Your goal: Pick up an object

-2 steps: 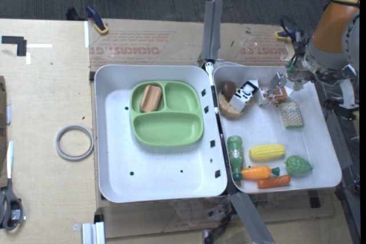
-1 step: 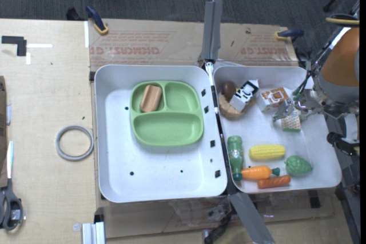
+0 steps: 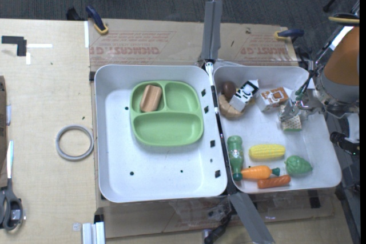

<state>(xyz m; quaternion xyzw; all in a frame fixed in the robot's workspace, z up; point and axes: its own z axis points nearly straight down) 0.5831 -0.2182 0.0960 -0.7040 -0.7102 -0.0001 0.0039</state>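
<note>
Hovering over the right shallow white bin (image 3: 320, 140), the pincer (image 3: 294, 114) is sitting above a small crinkled silvery packet (image 3: 290, 122). Whether it is gripping is unclear.

you see the arm (image 3: 343, 63) only in part: the right edge cuts it off, orange band and all. the pincer (image 3: 294, 114) is a small blurred tangle over the right bin (image 3: 320, 180); you can't tell how its tips stand or whether it touches the pale thing beneath. scissors (image 3: 8, 206) run off the left edge. the bottle (image 3: 235, 157) label is too small to read, and so is the print on the carton (image 3: 246, 93).
</note>
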